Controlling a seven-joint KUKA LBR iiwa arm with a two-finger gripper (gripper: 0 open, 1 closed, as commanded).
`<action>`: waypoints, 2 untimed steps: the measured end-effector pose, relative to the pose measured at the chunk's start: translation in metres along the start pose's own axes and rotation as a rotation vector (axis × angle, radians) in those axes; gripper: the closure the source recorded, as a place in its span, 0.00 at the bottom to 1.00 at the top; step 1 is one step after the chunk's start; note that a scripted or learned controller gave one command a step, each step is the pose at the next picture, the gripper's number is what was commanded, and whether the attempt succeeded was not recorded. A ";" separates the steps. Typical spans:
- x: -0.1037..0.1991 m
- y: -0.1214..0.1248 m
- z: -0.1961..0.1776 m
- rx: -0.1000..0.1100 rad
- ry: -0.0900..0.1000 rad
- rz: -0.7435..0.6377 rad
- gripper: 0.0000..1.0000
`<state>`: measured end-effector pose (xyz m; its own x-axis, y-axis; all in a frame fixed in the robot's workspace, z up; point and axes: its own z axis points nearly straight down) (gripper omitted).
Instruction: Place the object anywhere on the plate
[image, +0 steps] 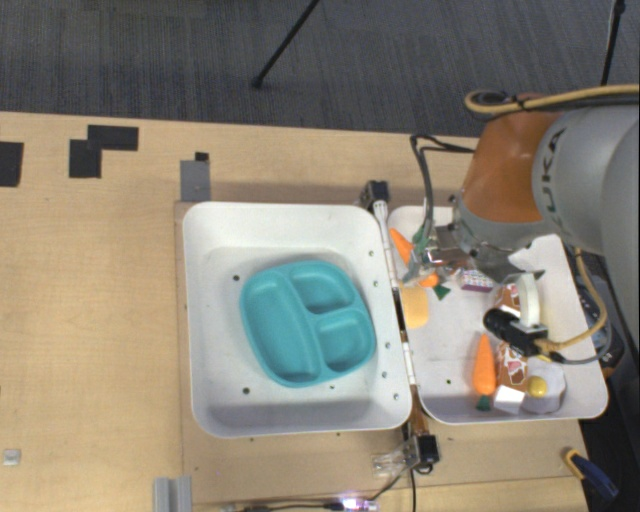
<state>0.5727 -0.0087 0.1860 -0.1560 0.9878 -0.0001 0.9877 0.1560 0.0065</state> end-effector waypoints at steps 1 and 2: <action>0.080 0.006 0.001 0.002 0.004 -0.003 1.00; 0.076 0.006 0.000 0.002 0.001 0.003 0.00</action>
